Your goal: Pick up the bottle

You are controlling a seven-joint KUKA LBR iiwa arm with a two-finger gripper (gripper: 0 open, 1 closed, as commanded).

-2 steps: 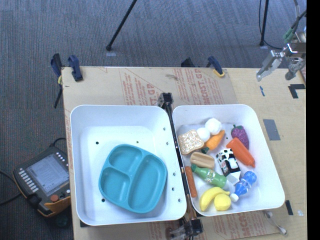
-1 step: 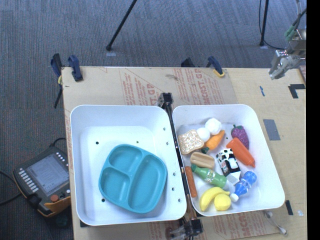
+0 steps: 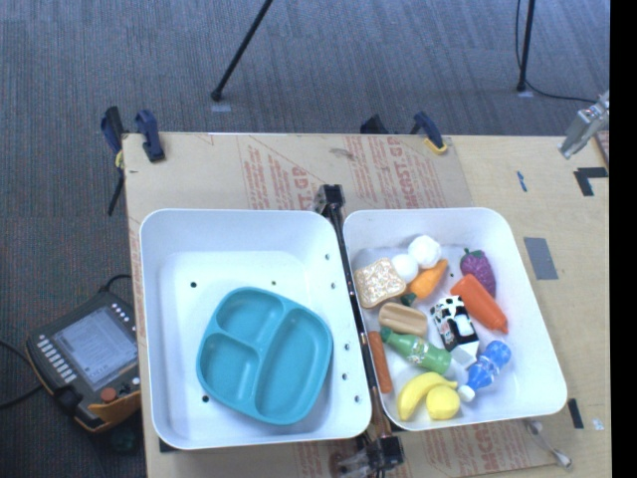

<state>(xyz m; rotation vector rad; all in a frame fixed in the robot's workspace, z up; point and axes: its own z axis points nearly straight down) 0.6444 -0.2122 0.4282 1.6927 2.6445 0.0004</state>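
Observation:
A green toy bottle (image 3: pixel 418 348) lies on its side in the middle of the right bin (image 3: pixel 518 237), its neck pointing left toward a hot dog bun (image 3: pixel 403 318). A blue and white bottle (image 3: pixel 486 365) lies near the bin's front right, beside a yellow banana (image 3: pixel 423 391) and a lemon (image 3: pixel 444 403). A grey piece of my gripper (image 3: pixel 587 125) pokes in at the upper right edge, high over the bench and far from both bottles. Nothing is held in it.
The right bin also holds a cracker (image 3: pixel 378 281), white balls (image 3: pixel 418 255), carrots (image 3: pixel 480 302), a purple fruit (image 3: pixel 479 268), a black and white carton (image 3: pixel 454 322) and a sausage (image 3: pixel 379 361). A blue divided plate (image 3: pixel 265 355) lies in the left bin (image 3: pixel 159 267). A teach pendant (image 3: pixel 88 361) sits at the left.

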